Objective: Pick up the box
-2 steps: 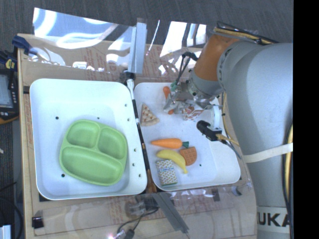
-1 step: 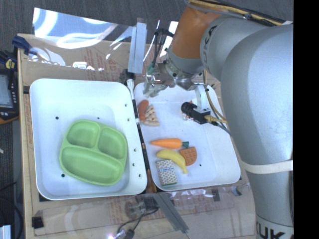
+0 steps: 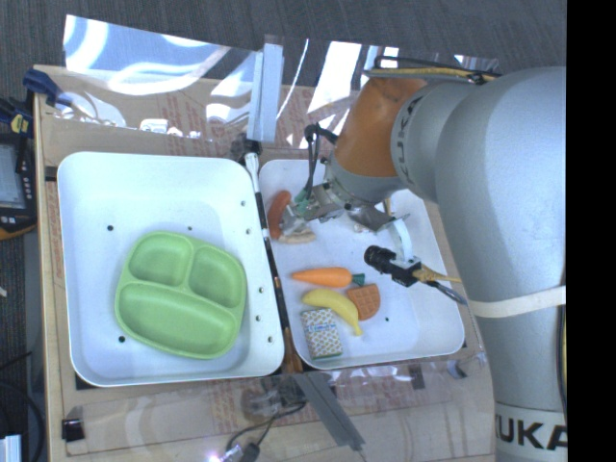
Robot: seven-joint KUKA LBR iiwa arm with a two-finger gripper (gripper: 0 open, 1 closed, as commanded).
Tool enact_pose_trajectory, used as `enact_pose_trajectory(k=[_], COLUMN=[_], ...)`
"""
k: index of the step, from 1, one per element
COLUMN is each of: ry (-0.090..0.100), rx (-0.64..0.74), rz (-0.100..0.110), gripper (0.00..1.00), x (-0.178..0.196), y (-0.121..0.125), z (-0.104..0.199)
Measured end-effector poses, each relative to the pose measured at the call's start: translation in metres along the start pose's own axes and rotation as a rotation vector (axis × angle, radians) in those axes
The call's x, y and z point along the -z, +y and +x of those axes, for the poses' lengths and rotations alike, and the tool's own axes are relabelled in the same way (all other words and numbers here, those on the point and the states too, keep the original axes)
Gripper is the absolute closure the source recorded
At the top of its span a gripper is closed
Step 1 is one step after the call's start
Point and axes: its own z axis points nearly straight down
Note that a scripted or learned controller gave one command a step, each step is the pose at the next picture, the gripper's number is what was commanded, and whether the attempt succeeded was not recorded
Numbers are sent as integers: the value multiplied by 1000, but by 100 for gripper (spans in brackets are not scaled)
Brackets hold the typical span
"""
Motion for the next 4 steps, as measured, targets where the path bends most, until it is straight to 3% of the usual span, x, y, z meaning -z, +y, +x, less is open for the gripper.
enact_pose_trajectory(k=[1, 2, 3, 4], ry=[-7, -4, -4, -6], rx=[-4, 3, 3, 9], rz=[-1, 0, 0, 0], gripper=[0, 100, 0, 100], x=[2, 12, 12, 22], y=[-1, 0, 0, 1], z=[-4, -2, -2, -2])
